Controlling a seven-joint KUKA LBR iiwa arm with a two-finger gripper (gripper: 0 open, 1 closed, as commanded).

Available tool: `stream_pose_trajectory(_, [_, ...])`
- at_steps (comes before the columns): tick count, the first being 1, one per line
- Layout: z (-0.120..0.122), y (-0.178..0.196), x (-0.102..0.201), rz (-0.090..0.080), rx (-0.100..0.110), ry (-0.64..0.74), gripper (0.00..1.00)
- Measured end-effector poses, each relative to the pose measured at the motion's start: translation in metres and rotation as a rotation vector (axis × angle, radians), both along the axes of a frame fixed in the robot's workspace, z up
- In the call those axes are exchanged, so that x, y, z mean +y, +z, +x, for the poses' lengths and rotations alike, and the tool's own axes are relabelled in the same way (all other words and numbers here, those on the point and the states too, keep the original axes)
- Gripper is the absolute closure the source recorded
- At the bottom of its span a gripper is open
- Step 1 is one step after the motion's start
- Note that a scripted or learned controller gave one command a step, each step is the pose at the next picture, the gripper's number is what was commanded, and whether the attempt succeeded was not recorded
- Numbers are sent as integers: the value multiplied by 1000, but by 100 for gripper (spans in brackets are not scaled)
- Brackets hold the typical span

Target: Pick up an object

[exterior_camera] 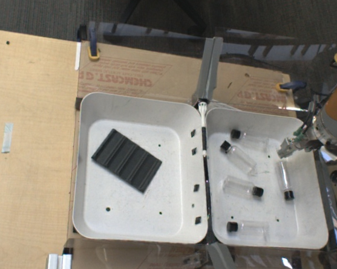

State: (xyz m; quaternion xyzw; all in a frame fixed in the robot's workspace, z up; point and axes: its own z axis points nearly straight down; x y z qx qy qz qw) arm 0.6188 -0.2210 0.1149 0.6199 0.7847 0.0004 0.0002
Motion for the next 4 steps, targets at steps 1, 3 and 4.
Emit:
stream_pose_trajectory(1, [12,67,99,-1,-1,79,100])
stream_pose_trajectory(3, [-20,-24,41,-1,1,71,0])
stream_pose_trajectory(4, [37,27,21,-2,-2,122,0])
